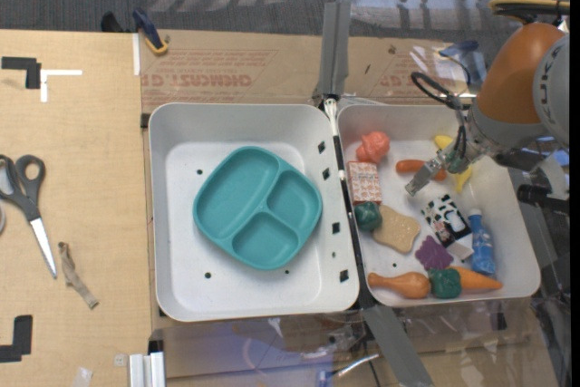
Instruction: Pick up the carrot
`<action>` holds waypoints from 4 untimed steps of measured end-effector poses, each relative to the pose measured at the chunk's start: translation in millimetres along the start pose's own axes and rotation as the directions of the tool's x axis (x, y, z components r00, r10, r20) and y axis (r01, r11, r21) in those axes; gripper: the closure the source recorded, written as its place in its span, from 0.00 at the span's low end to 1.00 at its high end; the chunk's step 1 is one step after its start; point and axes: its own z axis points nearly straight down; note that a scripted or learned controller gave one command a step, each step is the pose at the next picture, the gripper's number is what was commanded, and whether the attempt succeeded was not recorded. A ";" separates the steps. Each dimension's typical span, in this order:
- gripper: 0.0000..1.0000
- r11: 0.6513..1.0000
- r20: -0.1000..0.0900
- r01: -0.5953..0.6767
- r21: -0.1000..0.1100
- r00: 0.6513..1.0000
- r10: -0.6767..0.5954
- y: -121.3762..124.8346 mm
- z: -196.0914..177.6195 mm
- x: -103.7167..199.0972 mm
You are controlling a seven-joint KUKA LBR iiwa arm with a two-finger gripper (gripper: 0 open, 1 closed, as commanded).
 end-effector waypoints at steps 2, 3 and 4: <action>1.00 0.917 0.002 0.399 -0.001 0.917 -0.399 -62.3 -0.9 -23.1; 1.00 0.998 0.000 0.066 0.001 0.998 -0.066 -65.6 -181.5 -20.6; 1.00 0.952 0.000 0.306 0.001 0.952 -0.306 -89.1 -323.7 -6.6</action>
